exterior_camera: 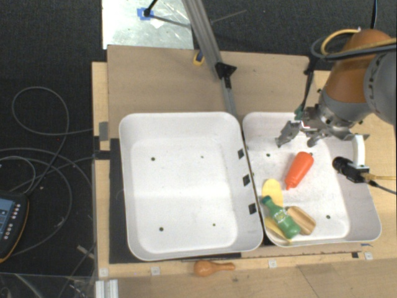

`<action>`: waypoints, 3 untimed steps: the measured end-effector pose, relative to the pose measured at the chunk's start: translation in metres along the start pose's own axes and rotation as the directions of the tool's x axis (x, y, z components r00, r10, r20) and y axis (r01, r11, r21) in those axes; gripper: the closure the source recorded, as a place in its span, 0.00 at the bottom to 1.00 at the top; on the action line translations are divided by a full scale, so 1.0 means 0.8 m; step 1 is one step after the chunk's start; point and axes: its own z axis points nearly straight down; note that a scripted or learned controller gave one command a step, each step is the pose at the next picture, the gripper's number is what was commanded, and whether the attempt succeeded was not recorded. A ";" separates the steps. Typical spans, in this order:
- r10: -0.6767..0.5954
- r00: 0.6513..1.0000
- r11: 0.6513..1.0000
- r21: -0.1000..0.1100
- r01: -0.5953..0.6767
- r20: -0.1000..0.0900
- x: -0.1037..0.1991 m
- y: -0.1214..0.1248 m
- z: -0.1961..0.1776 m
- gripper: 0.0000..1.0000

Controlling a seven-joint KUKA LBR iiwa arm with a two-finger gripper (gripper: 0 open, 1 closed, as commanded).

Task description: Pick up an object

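Over the right bin point(366, 228) our hand point(299, 135) hovers, fingers spread and holding nothing, just above the carrot point(299, 169), which lies tilted mid-bin. We judge the carrot light, stiff and smooth, best pinched across its thick middle. Our arm reaches in from the right, wrist angled down.

Single fixed camera above the bench point(186, 82), looking down at a slant from moderate distance, both white bins point(133, 166) framed, arm point(363, 73) entering right.
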 end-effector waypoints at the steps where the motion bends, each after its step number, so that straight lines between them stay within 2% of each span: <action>1: 0.001 1.000 1.000 0.000 -0.001 0.000 0.000 -0.011 0.059 0.00; 2: 0.002 1.000 1.000 -0.008 -0.002 0.001 -0.001 -0.009 0.042 1.00; 3: 0.001 1.000 1.000 -0.010 -0.001 0.002 -0.005 -0.018 -0.032 1.00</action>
